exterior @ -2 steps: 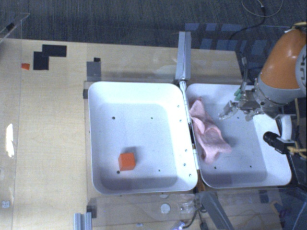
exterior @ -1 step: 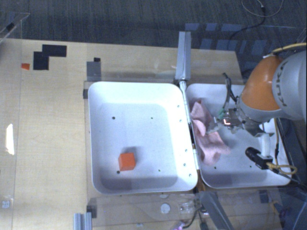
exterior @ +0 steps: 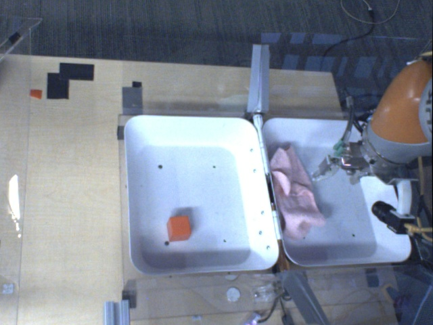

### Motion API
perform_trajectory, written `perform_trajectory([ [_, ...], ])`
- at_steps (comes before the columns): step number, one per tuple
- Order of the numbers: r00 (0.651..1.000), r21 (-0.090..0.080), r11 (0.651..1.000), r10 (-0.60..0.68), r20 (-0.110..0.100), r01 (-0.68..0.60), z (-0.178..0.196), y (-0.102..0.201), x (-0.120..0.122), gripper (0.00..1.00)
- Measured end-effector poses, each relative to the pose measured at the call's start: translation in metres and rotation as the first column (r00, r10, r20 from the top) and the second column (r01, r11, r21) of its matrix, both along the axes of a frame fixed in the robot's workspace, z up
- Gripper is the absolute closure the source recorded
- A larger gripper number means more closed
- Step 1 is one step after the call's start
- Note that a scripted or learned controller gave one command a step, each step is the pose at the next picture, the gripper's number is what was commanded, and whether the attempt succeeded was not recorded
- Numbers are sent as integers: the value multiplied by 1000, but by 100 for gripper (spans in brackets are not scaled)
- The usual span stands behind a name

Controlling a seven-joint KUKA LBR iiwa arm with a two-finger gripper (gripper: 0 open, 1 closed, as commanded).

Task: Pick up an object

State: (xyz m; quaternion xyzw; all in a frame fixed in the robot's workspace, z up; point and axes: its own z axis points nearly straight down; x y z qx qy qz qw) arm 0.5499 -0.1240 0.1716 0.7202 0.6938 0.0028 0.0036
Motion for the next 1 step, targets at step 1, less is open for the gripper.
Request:
perform_trajectory([
  [1,999,0,999,34,8,-34,-80,37,31,0],
])
